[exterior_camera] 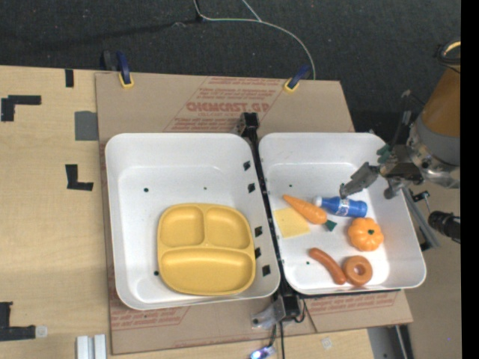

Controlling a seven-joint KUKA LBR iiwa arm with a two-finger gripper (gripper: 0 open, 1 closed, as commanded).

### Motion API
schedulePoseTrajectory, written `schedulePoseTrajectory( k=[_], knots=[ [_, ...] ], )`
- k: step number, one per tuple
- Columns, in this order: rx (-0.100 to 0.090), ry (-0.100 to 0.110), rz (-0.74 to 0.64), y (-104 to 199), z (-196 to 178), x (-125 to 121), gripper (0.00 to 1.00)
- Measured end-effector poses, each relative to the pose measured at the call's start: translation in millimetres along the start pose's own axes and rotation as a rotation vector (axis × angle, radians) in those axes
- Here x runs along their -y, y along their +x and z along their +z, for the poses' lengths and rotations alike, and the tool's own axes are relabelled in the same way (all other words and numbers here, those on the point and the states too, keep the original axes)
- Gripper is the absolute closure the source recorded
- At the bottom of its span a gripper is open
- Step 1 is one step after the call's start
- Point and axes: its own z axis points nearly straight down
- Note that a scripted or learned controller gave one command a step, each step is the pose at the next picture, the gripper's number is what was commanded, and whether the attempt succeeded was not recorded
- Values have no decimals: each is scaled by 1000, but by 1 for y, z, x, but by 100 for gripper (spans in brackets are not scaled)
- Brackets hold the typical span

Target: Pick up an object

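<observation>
The right bin (pixel 299 152) holds an orange carrot (pixel 305 209), a blue and white bottle (pixel 344 206), a pale yellow cheese slice (pixel 290 222), a small orange pumpkin (pixel 364 234), a sausage (pixel 328 265) and a brown donut (pixel 358 270). My gripper (pixel 374 185) hangs over the bin's right side, just above the bottle's far end. It is open, its two fingers spread wide with nothing between them. The left finger (pixel 357 180) points down toward the bottle.
The left bin (pixel 127 163) carries a yellow divided plate (pixel 206 248). A black divider (pixel 258 193) runs between the bins. Both sit on a cardboard sheet (pixel 217 103) held by two clamps. The arm's orange band (pixel 441 103) is at the right edge.
</observation>
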Motion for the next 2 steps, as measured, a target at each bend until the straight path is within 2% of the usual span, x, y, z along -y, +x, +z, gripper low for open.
schedulePoseTrajectory(
  k=[1,2],
  knots=[
    [2,-12,-4,1,-7,-2,0],
    [2,-7,-3,2,57,-5,0]
  ],
)
